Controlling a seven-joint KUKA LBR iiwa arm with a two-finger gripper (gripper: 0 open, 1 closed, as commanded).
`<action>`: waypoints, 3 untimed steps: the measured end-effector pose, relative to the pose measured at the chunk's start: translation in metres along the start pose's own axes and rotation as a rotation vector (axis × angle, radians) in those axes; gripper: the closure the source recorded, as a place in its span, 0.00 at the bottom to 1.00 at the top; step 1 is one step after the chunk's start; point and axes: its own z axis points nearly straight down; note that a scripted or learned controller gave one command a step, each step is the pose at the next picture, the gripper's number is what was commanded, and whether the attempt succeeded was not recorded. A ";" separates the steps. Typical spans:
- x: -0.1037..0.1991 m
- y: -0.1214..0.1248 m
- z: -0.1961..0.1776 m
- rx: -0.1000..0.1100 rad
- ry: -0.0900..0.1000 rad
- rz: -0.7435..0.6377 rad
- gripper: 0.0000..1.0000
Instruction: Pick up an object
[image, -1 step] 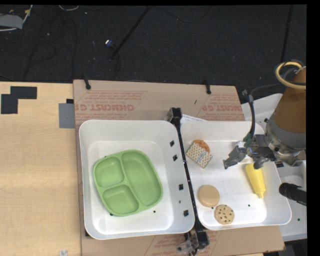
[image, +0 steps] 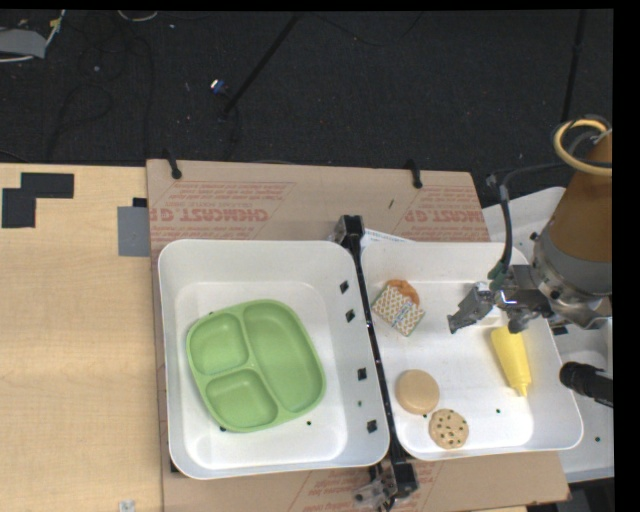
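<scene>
The right bin (image: 560, 425) holds several items. A yellow bottle-shaped object (image: 512, 360) lies near its right wall. A wrapped muffin-like snack (image: 398, 306) sits at the bin's far left. Toward the front lie a tan round bun (image: 417, 390) and a chocolate-chip cookie (image: 449, 429). My gripper (image: 492, 316) hovers over the right bin's far right part, just above the yellow object's upper end. It is open, its dark fingers (image: 463, 317) spread, and nothing sits between them. The snack lies well to its left.
The left bin (image: 190, 270) holds a green divided plate (image: 255, 363). A black divider with clips (image: 365, 340) separates the two bins. The arm's orange-banded body (image: 585, 215) rises at the right edge. Cardboard (image: 300, 205) lies under and behind the bins.
</scene>
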 end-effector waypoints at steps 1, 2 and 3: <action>0.007 -0.005 0.061 0.008 0.002 0.000 0.00; 0.010 -0.015 0.109 0.008 0.003 0.001 0.00; 0.016 -0.009 0.169 0.008 0.003 0.000 0.00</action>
